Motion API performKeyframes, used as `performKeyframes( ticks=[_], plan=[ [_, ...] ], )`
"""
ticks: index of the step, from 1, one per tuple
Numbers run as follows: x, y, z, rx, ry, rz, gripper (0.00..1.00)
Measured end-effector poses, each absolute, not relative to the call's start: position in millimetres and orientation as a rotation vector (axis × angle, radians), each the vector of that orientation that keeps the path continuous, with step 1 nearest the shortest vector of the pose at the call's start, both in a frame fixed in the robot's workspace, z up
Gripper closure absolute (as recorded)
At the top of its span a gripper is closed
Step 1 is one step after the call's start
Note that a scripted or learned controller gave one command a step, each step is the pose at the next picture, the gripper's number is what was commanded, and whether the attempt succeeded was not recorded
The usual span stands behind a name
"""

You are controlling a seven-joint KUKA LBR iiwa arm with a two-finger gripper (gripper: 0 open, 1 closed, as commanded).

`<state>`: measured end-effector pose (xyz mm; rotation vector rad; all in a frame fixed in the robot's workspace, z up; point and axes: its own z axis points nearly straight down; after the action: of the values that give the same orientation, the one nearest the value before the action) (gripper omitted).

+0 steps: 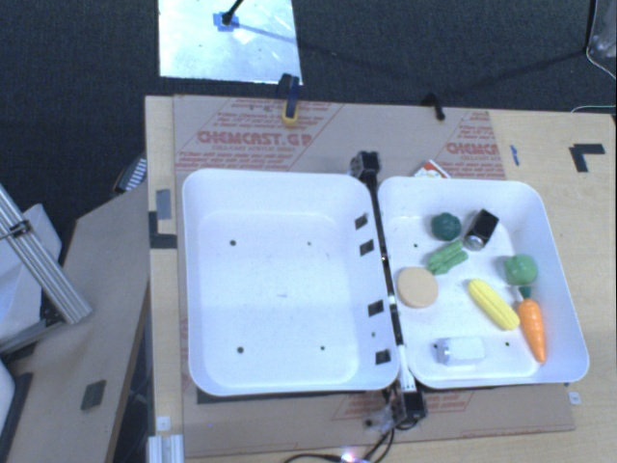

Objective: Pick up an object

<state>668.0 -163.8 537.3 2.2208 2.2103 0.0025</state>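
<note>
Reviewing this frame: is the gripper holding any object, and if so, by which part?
Nothing is held. All the objects lie loose in the right bin: the carrot, corn, tan disc, white block and the others.

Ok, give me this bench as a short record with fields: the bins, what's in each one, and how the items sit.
bins: two white bins, left bin, right bin
right bin, back: dark green ball, black can
right bin, middle: green pickle, tan disc, green broccoli, yellow corn
right bin, front: orange carrot, white block
bench: brown board
</note>
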Motion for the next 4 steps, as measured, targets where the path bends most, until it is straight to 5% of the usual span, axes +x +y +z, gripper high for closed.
performKeyframes(
  ticks=[1,2,3,4],
  plan=[
    [665.9,-107.6,420.2,2.219,2.235,-0.006,1.0],
    [668.3,-87.1,543.6,2.204,2.22,0.017,1.0],
    [667.7,-63.9,393.0,2.222,2.235,-0.011,1.0],
    [657.0,-36.9,545.9,2.202,2.22,0.022,1.0]
  ],
)
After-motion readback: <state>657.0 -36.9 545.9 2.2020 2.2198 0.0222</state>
